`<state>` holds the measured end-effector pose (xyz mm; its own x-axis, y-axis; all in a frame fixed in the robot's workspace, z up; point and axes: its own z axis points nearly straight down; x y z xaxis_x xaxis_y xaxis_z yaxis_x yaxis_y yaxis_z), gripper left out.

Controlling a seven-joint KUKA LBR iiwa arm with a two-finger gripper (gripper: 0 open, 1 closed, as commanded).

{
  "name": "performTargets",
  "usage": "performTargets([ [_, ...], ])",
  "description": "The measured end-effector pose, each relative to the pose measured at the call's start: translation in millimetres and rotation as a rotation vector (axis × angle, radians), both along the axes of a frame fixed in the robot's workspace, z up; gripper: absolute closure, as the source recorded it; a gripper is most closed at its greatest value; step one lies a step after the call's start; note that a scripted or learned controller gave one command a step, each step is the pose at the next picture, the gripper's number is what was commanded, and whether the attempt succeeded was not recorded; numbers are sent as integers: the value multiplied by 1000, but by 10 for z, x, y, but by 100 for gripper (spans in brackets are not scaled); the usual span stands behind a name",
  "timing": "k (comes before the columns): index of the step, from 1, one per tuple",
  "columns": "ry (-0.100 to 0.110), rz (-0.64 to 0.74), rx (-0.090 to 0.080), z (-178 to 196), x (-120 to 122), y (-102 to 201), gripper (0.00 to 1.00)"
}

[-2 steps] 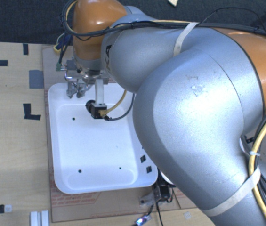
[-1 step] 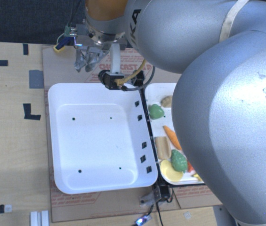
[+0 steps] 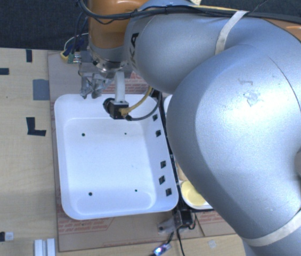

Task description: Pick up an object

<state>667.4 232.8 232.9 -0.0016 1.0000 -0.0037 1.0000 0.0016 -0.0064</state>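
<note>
Grey arm [image 3: 230,121] loomed closest, covering the right bin. Its gripper [image 3: 92,88] hung at twelve o'clock over the left bin [image 3: 107,201]; whether the fingers were spread, I could not tell. A yellow object [image 3: 193,195] lay at five o'clock; a good pick would need re-aiming there.

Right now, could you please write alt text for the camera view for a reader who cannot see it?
A large grey robot arm with an orange band reaches in from the right, its gripper hovering over the far rim of a shallow white bin. A pale yellow object peeks out beside the bin under the arm.
</note>
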Motion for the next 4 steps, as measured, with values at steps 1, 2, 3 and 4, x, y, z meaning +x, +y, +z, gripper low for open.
performTargets([
  [1, 0, 0, 0, -531, -7, 2, 100],
  [2, -4, 1, 2, -501, 1, 6, 100],
  [3, -4, 1, 2, -535, 1, 8, 100],
  [4, -18, 2, 9, 923, -45, 13, 100],
])
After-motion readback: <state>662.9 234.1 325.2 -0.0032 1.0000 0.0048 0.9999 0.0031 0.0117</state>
